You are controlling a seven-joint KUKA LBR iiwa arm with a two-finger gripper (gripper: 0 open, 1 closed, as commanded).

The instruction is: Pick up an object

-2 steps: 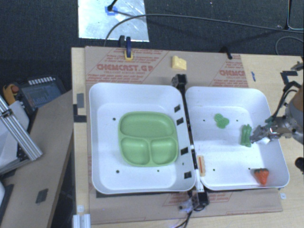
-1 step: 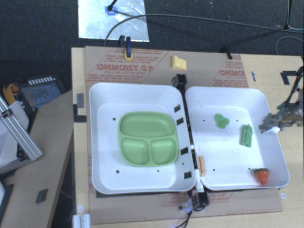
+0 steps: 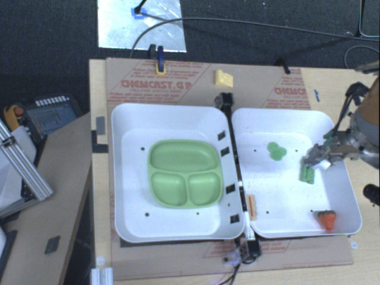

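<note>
Reaching in from three o'clock, the gripper [image 3: 313,157] is seen low over the right bin [image 3: 285,120], close to that bin's three o'clock wall. Directly beneath its tip, and seemingly touching it, a small green stick-shaped object [image 3: 306,174] is found. Whether that piece is actually between the fingers, or merely lies under them on the bin floor, cannot be told at this resolution; how far the jaws stand open cannot be told either.

The green piece is placed just toward six o'clock of the gripper tip. Its long axis is run roughly from twelve to six o'clock, tipped slightly toward one o'clock at its upper end. A grasp across its short width, from nine to three o'clock, is judged to suit that axis.

Other candidates are spread about the same bin. A rounded green lump [image 3: 276,151] is set toward nine o'clock of the gripper, near but apart. An orange-red object [image 3: 327,219] is lodged in the corner at five o'clock, well apart. A thin orange stick [image 3: 252,206] is laid along the divider at seven o'clock, its length also running twelve to six.

A green divided plate [image 3: 184,172] is held in the left bin [image 3: 136,120].
</note>
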